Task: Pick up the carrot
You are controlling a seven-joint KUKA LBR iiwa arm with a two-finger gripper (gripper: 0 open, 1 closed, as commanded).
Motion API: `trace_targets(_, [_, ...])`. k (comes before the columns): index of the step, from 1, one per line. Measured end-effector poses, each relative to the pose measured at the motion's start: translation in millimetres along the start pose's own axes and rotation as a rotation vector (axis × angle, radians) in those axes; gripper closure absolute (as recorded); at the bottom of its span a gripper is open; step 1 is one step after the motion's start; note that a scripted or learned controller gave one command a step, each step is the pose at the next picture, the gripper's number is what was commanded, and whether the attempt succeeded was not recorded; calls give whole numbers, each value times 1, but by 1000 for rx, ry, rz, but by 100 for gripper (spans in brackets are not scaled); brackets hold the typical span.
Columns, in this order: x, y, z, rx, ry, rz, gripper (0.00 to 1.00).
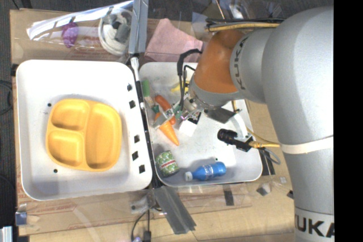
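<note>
1. The step in hand is closing on the carrot [168, 132]. This orange cone lies in the right bin [198, 150] close to its left wall, about halfway along that wall, with its tip pointing toward the bin's near-left corner.
2. The gripper [177, 115] stands just beside the carrot's thick end, seemingly touching it. Whether it is open or closed, or has any hold on the carrot, I cannot tell, because the wrist hides the tips.
3. To do this well, I would centre the grasp on the thick part of the cone rather than the tapering tip, which would likely slip out as the jaws close.
4. The approach should stay clear of the left wall, and of a second slim orange piece [163, 102] lying just beyond the carrot toward the far edge. That piece could get nudged or pinched along with it.
5. The lift should be straight up, and I would count the carrot as held only once it clearly leaves the bin floor.
6. The left bin [34, 122] holds one yellow divided plate [85, 133], set toward its left side. None of its three compartments has anything in it.
7. In the right bin, a small green object [146, 88] lies near the far-left corner.
8. A round green-and-white patterned item [167, 162] sits at the near-left corner.
9. A blue bottle [206, 170] lies on its side along the near edge.
</note>
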State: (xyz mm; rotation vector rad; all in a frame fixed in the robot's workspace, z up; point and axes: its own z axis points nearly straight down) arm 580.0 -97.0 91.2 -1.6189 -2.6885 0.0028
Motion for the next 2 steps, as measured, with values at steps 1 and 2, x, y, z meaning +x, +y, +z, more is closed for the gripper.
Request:
trace_targets(1, [-2,1,-13,-4,-5,-2,100])
trace_targets(2, [5,19,-119,-2,-1,152,100])
